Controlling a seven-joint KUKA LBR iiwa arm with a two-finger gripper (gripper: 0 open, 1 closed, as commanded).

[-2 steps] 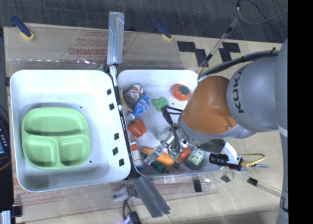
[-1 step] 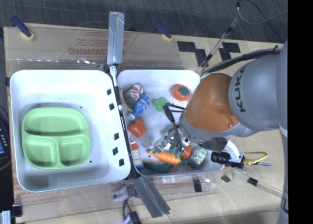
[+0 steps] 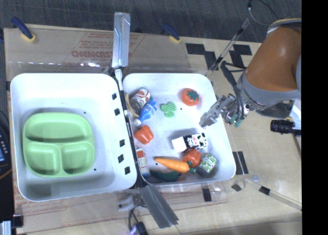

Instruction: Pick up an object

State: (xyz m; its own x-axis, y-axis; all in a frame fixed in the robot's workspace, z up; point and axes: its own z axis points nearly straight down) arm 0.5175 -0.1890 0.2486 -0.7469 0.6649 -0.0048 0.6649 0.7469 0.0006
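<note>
Faint red printing on the cardboard [image 3: 92, 49] behind the bins is too blurred to read. The gripper [image 3: 211, 118] hangs over the right bin's [image 3: 220, 147] right rim — whether it is wide or narrow I cannot tell. Just left-below lies a black-and-white spotted block [image 3: 195, 140], beside a smooth carrot [image 3: 171, 164]. The left bin [image 3: 31, 87] holds a green sectioned tray [image 3: 58, 143].

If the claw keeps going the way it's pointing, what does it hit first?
Probably the black-and-white cow-patterned block, just down-left of the claw in the right bin; depth is unclear, so it might meet bare floor first.
</note>
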